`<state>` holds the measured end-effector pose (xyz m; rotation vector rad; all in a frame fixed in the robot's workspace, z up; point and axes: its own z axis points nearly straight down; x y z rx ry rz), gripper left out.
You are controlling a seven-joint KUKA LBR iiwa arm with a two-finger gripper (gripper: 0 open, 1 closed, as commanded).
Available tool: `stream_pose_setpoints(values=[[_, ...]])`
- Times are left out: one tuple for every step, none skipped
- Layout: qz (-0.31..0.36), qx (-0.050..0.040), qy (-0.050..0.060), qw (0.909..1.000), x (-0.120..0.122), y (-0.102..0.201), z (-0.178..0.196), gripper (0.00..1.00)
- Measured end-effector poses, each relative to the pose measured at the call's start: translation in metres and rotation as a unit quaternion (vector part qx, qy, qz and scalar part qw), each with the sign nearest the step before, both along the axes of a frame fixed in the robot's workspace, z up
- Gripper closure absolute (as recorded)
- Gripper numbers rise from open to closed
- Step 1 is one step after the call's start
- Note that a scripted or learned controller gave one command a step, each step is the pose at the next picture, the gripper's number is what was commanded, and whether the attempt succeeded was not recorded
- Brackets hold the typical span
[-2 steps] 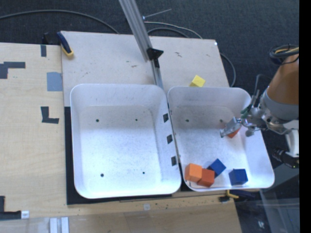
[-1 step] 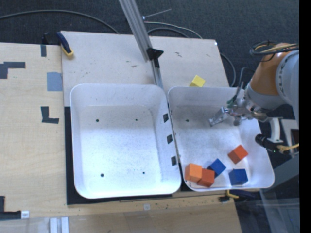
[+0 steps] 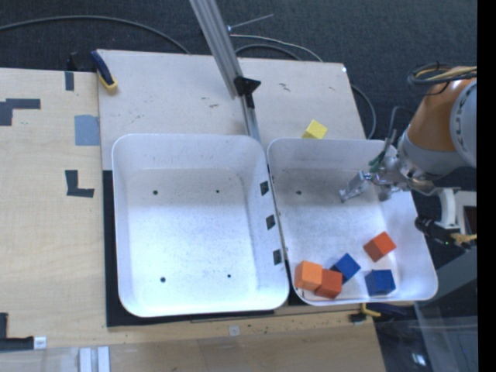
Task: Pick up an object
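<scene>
Our gripper (image 3: pixel 353 190) hangs over the right bin (image 3: pixel 325 157); we cannot tell its grip. Blocks (image 3: pixel 346 267) lie near the front rim.

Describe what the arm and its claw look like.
The arm is a rounded grey body with a broad orange band above the wrist. Its wrist narrows to a small silver metal claw with thin fingers, and a green wire shows beside the wrist.

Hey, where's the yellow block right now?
The yellow block lies on the bench outside both bins, just beyond the far rim of the right bin, up and left of the gripper.
</scene>
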<state>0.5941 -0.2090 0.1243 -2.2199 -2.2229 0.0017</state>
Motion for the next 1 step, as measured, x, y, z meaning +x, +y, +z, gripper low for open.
stream_pose_setpoints(values=[[-0.001, 0.001, 0.004, 1.0, -0.0568, -0.0005, -0.0348, 0.0]])
